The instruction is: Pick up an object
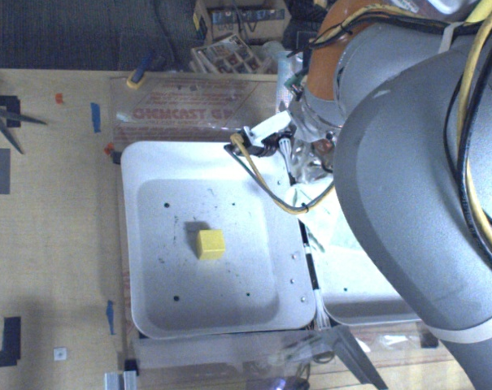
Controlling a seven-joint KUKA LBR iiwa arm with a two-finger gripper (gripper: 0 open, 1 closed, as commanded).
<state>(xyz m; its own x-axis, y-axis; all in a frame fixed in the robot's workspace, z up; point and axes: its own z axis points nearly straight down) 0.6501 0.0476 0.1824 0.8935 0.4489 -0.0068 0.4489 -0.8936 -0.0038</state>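
Observation:
A small yellow block (211,244) lies on the floor of the left white bin (148,177), near its middle. My gripper (304,169) hangs over the strip between the two bins, at the left bin's far right corner, up and to the right of the block and well apart from it. Cables and the grey arm hide much of the gripper.
The right bin (351,287) is mostly covered by the large grey arm (416,185). A yellow cable (266,187) loops from the wrist over the left bin's right rim. Beyond the bins lies a clear packet with red print (189,104), and clutter stands further back.

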